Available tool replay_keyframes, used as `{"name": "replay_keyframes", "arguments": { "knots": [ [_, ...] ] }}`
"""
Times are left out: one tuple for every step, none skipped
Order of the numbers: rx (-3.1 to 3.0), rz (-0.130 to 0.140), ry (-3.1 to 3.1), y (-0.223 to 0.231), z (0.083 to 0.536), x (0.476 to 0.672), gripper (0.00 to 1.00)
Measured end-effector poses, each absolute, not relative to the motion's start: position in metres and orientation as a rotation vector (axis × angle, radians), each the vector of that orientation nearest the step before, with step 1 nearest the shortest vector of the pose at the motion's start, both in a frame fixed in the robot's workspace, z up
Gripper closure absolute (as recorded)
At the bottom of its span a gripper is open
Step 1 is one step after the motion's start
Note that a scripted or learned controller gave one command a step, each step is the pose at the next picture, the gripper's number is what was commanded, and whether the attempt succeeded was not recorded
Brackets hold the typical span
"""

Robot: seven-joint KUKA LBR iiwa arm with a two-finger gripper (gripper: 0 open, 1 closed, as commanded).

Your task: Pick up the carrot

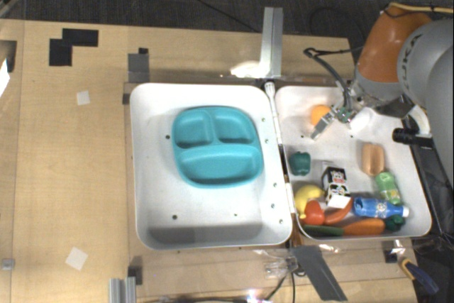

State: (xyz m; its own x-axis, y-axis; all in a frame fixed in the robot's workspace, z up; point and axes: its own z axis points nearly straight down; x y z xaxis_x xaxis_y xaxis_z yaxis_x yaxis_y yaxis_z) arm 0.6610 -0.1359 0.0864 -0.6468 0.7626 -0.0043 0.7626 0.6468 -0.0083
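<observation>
The carrot is a long orange piece lying flat along the near edge of the right bin, packed in among a blue bottle, a yellow lemon and a red pepper. The gripper hangs well apart from it in the far part of the bin, just beside an orange fruit, perhaps touching it; whether it is released or clenched I cannot tell. A teal plate sits in the left bin.
</observation>
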Motion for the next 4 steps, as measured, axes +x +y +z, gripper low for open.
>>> {"name": "replay_keyframes", "arguments": {
  "knots": [
    [1.788, 0.004, 2.583, -0.124, 0.086, 0.668, 0.0],
    [2.382, 0.007, 2.039, -0.167, 0.088, 0.671, 0.0],
    [2.364, 0.014, 2.047, -0.165, 0.102, 0.674, 1.0],
    [2.349, 0.02, 2.055, -0.163, 0.115, 0.677, 1.0]
  ]
}}
